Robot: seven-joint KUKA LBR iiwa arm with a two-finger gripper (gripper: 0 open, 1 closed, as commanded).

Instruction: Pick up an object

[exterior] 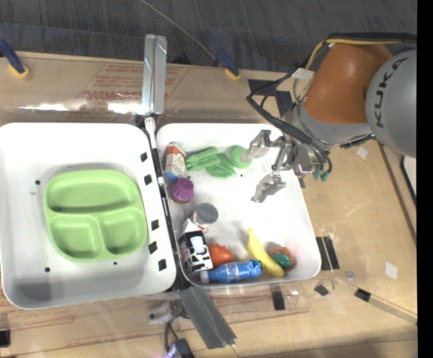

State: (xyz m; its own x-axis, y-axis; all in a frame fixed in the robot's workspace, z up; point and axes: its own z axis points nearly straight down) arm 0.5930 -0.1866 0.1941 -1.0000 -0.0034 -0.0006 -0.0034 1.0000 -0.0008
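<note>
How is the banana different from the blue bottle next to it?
The banana is yellow and curved; the blue bottle is blue and straight. The banana lies slanted, running up and away from the bin's near edge; the bottle lies flat along that near edge. Both lie in the right bin, touching or nearly touching each other.

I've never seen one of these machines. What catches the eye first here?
Probably the bright green divided tray lying in the left bin. Next, the grey arm's orange band at upper right, its tool open over the right bin, above a yellow banana.
</note>
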